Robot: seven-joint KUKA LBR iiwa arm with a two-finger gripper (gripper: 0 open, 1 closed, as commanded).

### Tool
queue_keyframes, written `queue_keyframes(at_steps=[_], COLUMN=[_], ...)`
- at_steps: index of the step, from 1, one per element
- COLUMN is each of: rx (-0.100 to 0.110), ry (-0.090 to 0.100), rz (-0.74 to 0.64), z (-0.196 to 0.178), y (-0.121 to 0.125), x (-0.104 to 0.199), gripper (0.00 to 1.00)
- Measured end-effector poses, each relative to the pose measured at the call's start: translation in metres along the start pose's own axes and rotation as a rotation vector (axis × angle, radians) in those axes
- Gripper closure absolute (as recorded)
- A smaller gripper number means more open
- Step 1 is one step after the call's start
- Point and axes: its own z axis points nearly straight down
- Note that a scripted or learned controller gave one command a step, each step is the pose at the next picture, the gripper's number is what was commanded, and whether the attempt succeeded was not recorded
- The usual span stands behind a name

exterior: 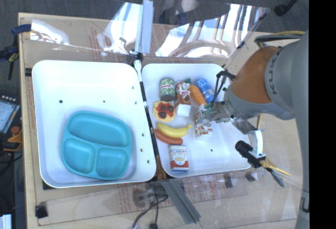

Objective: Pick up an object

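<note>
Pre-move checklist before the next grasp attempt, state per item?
1. Gripper over the right bin: ok, it sits among the toy food there.
2. Something between the fingers: cannot tell, the wrist hides them.
3. Nearest target: ok, a small printed packet lies right below the gripper.
4. Clutter around the target: not ok, the banana, the sausage and the orange carrot lie close by.
5. Isolated alternative: ok, the red-labelled can lies apart near the bin's front edge.
6. Left bin: ok, it holds the blue divided tray, away from the arm.
</note>
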Motion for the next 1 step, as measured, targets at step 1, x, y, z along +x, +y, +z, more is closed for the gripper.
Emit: queue_keyframes(at_steps=[1], rx=[0.03], ry=[0.017], rz=[-0.005], z=[-0.1201], y=[0.0353], x=[0.0405], gripper=[1.0])
